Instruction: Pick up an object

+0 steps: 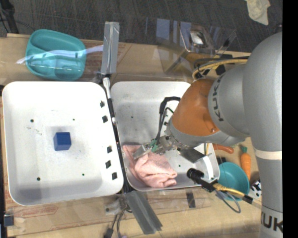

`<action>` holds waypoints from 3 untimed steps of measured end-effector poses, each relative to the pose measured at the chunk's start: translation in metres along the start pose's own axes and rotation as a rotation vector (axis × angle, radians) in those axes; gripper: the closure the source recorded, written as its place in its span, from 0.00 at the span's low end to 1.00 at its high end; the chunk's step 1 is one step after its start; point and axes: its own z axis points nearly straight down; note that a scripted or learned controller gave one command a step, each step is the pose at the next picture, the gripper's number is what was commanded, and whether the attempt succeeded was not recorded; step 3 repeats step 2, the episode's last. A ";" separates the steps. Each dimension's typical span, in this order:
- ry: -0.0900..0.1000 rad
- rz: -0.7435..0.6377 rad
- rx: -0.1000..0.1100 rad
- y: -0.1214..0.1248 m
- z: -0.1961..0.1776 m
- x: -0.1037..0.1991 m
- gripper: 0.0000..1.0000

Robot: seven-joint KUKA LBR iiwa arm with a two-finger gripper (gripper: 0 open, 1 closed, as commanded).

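Wooden bench (139,51) (dark carpet beyond) bears two white bins (20,133).

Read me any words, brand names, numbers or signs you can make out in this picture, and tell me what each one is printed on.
"KUKA" reads down the grey shell of the arm, by the orange band, partly turned from the camera.
"KU" shows on the arm's grey column at the bottom right, cut off by the frame edge.
A black and white checked marker sits on the bench; too small to read.
No readable print on the bins, blue block or pink cloth.
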 end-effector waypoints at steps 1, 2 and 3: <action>0.000 -0.005 -0.001 0.001 -0.010 0.000 1.00; 0.000 0.176 0.000 0.080 -0.100 0.050 1.00; 0.000 0.176 0.000 0.080 -0.100 0.050 1.00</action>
